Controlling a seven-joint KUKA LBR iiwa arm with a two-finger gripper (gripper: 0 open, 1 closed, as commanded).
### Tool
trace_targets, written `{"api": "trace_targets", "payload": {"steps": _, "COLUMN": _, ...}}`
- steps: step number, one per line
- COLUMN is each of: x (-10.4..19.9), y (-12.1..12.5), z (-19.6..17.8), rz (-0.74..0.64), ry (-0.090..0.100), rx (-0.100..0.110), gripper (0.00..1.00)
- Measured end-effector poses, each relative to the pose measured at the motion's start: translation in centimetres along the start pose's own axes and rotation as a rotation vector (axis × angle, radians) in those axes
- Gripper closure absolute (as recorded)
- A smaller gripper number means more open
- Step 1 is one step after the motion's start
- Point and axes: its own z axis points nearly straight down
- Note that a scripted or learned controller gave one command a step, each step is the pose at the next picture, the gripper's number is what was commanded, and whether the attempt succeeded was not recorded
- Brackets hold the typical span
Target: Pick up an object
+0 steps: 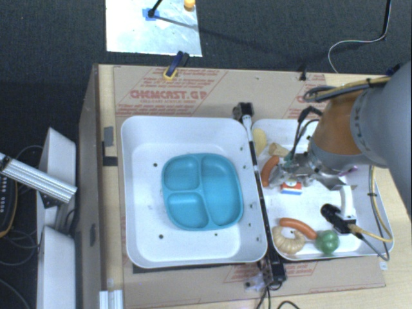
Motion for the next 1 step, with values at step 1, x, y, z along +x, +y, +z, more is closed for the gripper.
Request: {"api": "trace_targets", "payload": {"steps": 1, "x": -0.01, "y": 0.04, "z": -1.03, "rz": -0.002, "ry": 0.001, "rx": 0.000, "gripper": 1.00}}
